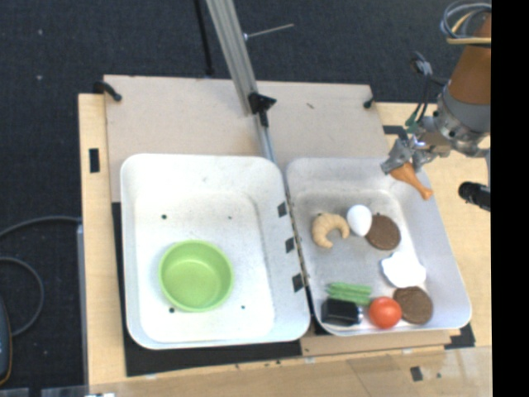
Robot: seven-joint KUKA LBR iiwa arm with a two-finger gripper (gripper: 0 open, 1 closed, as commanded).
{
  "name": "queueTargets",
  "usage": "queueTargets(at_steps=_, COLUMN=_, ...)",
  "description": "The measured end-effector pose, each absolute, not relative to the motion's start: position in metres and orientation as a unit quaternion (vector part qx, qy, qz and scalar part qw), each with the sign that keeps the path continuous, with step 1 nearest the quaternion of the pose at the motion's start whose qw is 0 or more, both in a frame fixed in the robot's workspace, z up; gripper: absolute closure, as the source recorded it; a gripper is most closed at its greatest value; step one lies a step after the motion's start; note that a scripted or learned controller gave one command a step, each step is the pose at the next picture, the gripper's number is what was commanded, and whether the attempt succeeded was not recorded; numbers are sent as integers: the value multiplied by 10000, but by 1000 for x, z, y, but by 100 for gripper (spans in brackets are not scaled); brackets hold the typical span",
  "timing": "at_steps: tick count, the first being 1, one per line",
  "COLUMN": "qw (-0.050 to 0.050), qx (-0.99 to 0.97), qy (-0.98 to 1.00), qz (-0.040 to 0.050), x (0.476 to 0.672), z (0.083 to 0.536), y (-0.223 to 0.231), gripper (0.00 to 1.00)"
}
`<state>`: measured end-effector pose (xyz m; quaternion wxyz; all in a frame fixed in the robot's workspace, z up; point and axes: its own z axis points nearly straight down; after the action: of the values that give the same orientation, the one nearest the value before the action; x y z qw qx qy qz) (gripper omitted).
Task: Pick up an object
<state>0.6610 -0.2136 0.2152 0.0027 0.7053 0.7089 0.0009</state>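
Observation:
My gripper (402, 160) hangs over the far right corner of the right bin (446, 259), shut on an orange carrot-shaped piece (417, 182) that sticks out from between its fingers toward the lower right. Lower in that bin lie a tan croissant (329, 228), a white egg (359, 219), a brown round cookie (383, 231), a white lump (402, 269), a second brown cookie (412, 304), a red tomato (384, 312), a green pod (349, 291) and a small black block (340, 311).
The left bin (207, 188) holds a green bowl (195, 275) near its front. A slanted metal pole (235, 44) rises behind the bins, its foot at their shared far edge. The bench edge runs just right of the right bin.

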Motion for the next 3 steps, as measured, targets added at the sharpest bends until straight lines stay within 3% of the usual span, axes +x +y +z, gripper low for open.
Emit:
queueTargets(at_steps=2, qw=1, qx=7063, qy=7079, qz=2, x=638, z=240, y=-119, gripper=100)
queueTargets(at_steps=3, qw=-4, qx=7051, qy=7092, qz=1, x=625, z=231, y=-71, gripper=100)
